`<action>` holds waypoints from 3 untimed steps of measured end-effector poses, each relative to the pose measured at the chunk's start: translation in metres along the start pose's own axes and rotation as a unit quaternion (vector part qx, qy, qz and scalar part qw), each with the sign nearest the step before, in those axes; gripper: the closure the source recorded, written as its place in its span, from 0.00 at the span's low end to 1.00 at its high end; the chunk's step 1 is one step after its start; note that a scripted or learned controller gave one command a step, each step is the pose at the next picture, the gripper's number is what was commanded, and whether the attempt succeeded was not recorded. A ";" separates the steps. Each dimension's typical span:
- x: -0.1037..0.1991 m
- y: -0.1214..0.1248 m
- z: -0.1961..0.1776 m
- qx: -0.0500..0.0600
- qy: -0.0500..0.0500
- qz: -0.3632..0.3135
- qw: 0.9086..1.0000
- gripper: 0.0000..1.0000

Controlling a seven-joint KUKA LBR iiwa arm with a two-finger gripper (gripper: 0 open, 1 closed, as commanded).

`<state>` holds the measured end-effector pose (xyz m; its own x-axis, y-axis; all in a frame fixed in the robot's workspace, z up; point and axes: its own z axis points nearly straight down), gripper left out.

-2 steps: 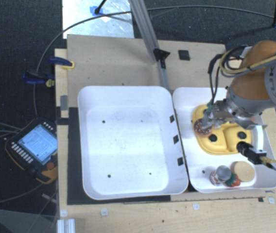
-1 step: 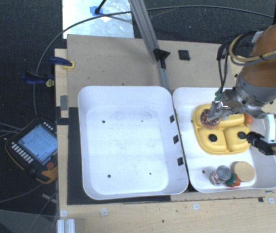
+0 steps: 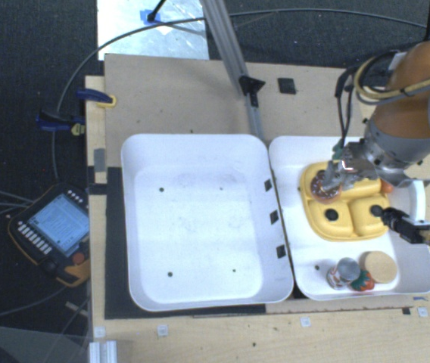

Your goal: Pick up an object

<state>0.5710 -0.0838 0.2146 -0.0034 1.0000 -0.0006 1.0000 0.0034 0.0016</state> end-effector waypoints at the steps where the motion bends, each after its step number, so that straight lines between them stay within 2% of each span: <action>1: 0.065 0.002 -0.001 0.000 0.002 -0.004 1.000 1.00; 2: 0.123 0.007 0.006 0.000 0.002 -0.004 1.000 1.00; 3: 0.178 0.019 -0.004 -0.001 0.002 -0.004 1.000 1.00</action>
